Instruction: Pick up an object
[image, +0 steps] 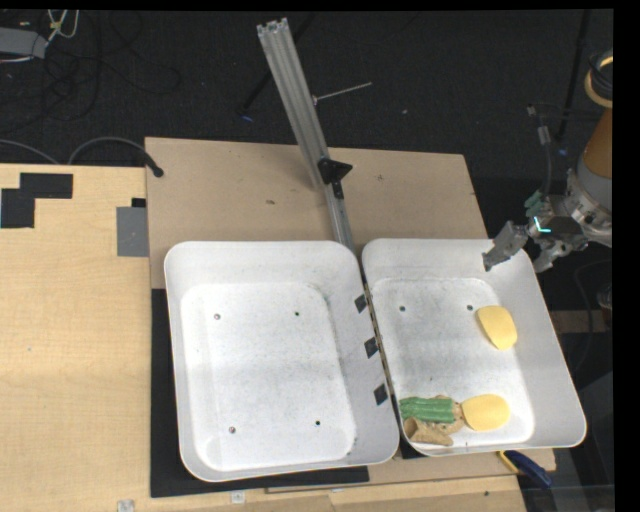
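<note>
The gripper (507, 245) hangs over the far right corner of the right bin (440, 262), at the end of the arm (590, 200) reaching in from the right; whether it is open or closed cannot be told from this angle. Nothing appears to be between its tips. A yellow oval object (496, 327) lies just near of it. Along the near wall sit a second yellow piece (486, 411), a green object (427, 408) and what may be a tan one (432, 432), bunched together. The left bin (190, 270) stands beside.
</note>
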